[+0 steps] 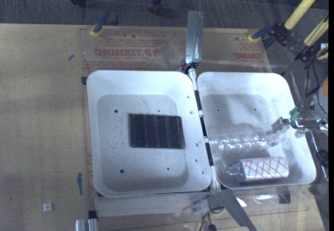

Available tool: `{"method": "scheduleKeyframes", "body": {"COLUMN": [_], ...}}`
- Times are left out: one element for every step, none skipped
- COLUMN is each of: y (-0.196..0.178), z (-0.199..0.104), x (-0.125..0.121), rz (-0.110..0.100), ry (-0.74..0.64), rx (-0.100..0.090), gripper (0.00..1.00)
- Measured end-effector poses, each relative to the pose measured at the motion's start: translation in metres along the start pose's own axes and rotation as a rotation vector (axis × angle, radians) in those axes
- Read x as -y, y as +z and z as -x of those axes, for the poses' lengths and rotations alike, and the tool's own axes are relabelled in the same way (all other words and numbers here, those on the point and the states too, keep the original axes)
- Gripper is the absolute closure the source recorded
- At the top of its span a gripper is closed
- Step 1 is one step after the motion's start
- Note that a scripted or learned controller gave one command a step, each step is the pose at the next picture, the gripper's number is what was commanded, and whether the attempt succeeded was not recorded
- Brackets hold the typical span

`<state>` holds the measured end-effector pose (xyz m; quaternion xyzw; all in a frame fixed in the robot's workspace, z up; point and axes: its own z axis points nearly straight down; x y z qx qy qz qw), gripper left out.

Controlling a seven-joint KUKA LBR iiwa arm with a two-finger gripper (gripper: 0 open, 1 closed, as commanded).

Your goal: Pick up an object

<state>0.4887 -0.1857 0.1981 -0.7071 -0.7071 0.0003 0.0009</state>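
End effector (301, 122) at right bin's edge, grip state impossible to tell. Clear plastic bottle (245, 141) just left, red-checked white cylinder (263, 168) below-left. Centre over bottle, descend squarely.

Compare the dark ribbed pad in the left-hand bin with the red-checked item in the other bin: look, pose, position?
The dark ribbed pad is flat, near-black with lengthwise ribs; the red-checked item is white with a red lattice print and looks rounded, like a wrapped roll. The pad lies mid-floor of its bin; the checked item sits against the near wall of its bin, beside a clear plastic bottle. The pad is wider. Both lie roughly crosswise, untouched.
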Motion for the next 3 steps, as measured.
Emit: {"method": "scheduleKeyframes", "body": {"y": [0.110,0.100,0.109], "z": [-0.023,0.004,0.030], "x": [-0.058,-0.026,-0.044], "rz": [0.012,0.053,0.013], "ry": [-0.084,-0.198,-0.172], "rx": [0.004,0.017,-0.006], "gripper": [0.00,0.00,0.00]}}
